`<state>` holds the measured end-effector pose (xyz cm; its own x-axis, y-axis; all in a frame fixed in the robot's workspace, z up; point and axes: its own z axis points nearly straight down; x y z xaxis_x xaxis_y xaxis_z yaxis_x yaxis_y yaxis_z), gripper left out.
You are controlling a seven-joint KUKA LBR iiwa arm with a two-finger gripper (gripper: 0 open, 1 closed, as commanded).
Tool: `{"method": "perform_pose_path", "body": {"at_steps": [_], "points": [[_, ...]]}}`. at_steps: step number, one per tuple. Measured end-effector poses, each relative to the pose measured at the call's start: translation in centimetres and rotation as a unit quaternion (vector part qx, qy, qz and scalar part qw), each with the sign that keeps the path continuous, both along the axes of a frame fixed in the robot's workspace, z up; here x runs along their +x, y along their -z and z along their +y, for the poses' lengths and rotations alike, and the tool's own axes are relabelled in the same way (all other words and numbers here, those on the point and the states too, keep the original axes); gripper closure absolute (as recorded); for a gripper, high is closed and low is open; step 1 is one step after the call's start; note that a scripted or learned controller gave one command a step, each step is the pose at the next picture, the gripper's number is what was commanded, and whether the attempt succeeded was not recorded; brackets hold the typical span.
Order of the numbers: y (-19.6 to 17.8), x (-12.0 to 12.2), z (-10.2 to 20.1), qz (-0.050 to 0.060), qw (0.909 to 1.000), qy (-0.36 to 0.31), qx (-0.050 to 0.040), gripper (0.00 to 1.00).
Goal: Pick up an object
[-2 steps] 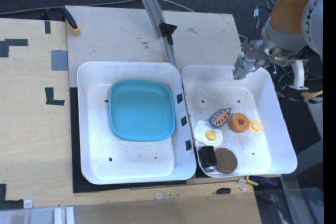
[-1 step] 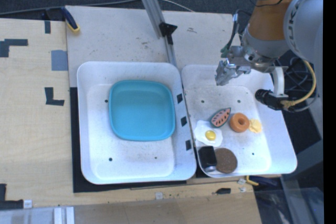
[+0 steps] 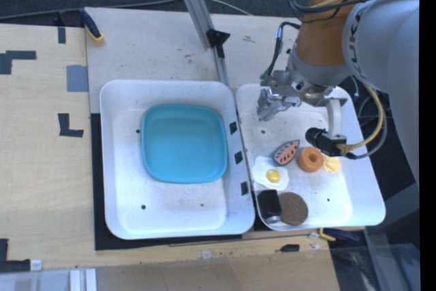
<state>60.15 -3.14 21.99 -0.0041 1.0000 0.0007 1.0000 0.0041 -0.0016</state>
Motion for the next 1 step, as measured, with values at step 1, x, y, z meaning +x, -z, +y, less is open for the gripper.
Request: {"method": "perform_pose_path", "body": {"at_steps": [1], "points": [[-0.63, -0.59, 4.53, -0.001, 1.0000, 0.000, 0.0000, 1.00]]}}
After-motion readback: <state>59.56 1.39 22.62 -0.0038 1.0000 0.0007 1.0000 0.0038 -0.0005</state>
